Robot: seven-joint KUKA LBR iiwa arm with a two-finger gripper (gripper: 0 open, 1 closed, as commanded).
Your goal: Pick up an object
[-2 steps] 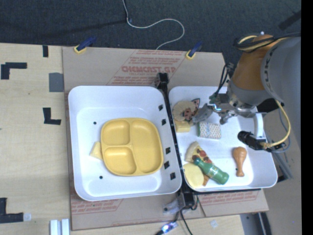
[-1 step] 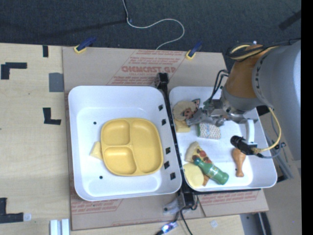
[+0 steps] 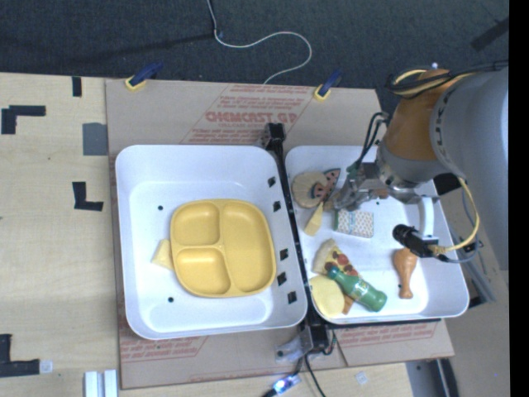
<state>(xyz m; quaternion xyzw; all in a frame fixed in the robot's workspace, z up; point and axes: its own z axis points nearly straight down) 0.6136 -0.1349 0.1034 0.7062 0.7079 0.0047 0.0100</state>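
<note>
The gripper (image 3: 351, 190) hangs over the right bin's (image 3: 450, 304) far-left corner; its grip cannot be told. The small checkered pouch (image 3: 356, 222) beneath looks light, soft; pinch across its 2 edges.

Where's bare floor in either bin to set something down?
Left bin: bare floor runs along its far wall above the yellow plate, and along the near wall below it. Right bin: crowded on its left with the bottle, pizza slice and cookie; the one bare patch lies between the bottle and drumstick.
</note>
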